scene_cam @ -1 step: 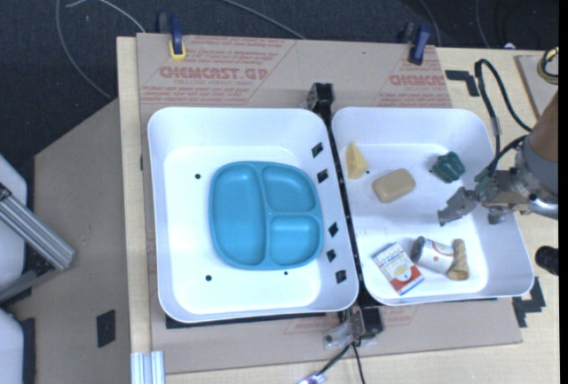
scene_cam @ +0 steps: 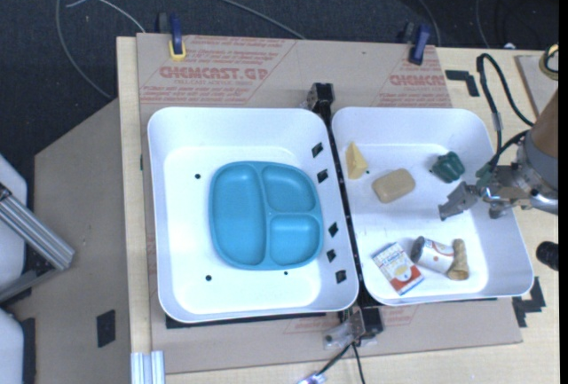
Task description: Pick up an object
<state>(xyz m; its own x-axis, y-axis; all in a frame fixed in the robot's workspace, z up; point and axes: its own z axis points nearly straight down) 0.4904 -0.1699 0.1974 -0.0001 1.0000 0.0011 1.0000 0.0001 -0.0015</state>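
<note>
Camera view: right bin (scene_cam: 510,280) holds green object (scene_cam: 448,165), tan block (scene_cam: 393,186), yellow wedge (scene_cam: 356,161), carton (scene_cam: 396,268), can (scene_cam: 434,254). Gripper (scene_cam: 463,200) above bin floor, fingers spread, gripping nothing. Left bin (scene_cam: 177,285): blue tray (scene_cam: 264,215).

Two white bins, left bin (scene_cam: 169,196) & right bin (scene_cam: 497,276), are borne side by side, touching, on the bench (scene_cam: 231,63); printed board is clamped at rear by blue clamps (scene_cam: 177,35).
</note>
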